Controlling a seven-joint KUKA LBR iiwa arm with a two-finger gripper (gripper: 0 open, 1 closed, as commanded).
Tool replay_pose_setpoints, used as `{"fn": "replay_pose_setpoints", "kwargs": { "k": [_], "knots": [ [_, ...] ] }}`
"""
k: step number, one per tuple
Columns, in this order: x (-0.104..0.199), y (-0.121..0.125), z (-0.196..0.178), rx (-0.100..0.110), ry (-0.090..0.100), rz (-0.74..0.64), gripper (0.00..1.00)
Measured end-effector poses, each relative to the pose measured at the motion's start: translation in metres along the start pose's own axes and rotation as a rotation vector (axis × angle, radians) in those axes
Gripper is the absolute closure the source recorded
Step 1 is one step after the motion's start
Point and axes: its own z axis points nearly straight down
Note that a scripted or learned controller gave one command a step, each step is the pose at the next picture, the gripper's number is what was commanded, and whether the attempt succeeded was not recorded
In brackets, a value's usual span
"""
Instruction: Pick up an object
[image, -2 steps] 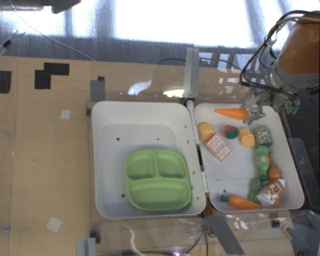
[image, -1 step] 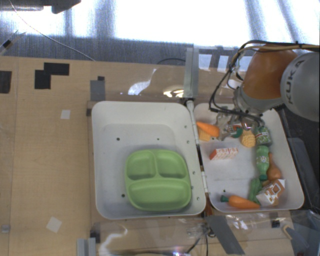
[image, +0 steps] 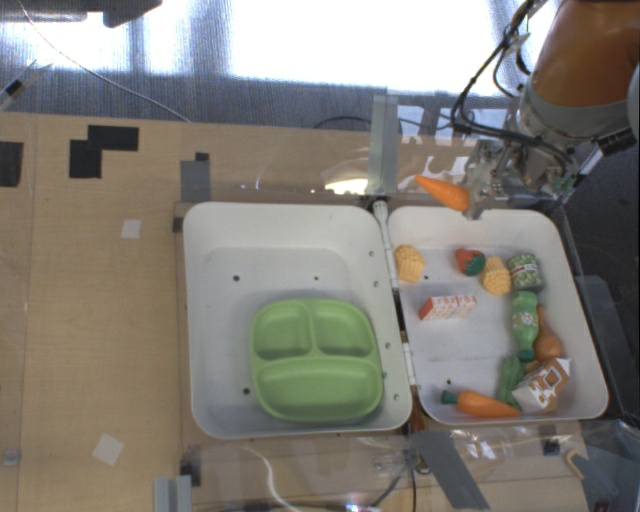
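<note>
I see open floor around the small carton (image: 447, 307) in the right bin (image: 570, 262). To its right, bottles and a box crowd the wall; a carrot (image: 480, 403) lies below it.

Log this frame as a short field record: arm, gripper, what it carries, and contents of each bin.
arm: grey KUKA arm with orange band, reaching in over the far edge of the right bin
gripper: two-finger gripper, an orange toy carrot between its fingers, lifted above the bin rim
left white bin: green three-compartment plastic plate
right white bin: second orange carrot, yellow corn piece, small red-and-white carton, green bottle, other toy foods
</note>
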Motion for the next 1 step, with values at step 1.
{"fn": "replay_pose_setpoints", "kwargs": {
  "k": [1],
  "knots": [
    [0.0567,0.0426,0.0312,-0.004,0.018,0.068,1.00]
  ]
}}
